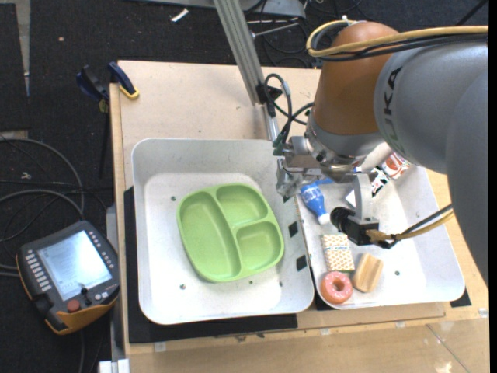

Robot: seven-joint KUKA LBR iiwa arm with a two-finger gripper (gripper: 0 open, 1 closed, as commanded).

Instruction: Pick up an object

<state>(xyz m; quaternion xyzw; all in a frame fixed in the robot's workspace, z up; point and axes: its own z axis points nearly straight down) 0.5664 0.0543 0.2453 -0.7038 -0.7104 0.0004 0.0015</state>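
Camera view: claw (289,183) over the bins' shared rim (305,249), opening untellable, green tray (231,231) just beside.

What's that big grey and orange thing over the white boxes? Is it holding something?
That is a robot arm. The camera looks down on the bench from above, at a slant. At the arm's end is its gripper, the grabbing part, hanging where the two white bins meet. The left bin holds a green divided plate. The right bin holds a pink donut, a bread-like piece, a checkered cracker and a blue-and-white tube. I cannot tell whether the gripper holds anything.
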